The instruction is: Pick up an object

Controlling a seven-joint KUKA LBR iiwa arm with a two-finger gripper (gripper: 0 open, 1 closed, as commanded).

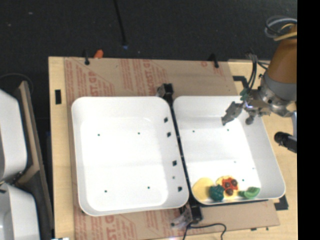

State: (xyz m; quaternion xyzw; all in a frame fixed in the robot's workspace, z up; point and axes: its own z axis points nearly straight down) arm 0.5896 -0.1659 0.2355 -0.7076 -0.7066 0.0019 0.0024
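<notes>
The small toys (227, 187) (yellow, teal, red, green) cluster at the right bin's (210, 149) six o'clock edge, while the gripper (239, 113), open and holding nothing, hovers near twelve o'clock, so the approach likely remains.

We count two white bins, left (125, 154) and right (220, 149), and four small objects: one yellow (201, 188), one teal (216, 193), one red (229, 183), one green (251, 191), all well below one gripper (239, 112).
</notes>
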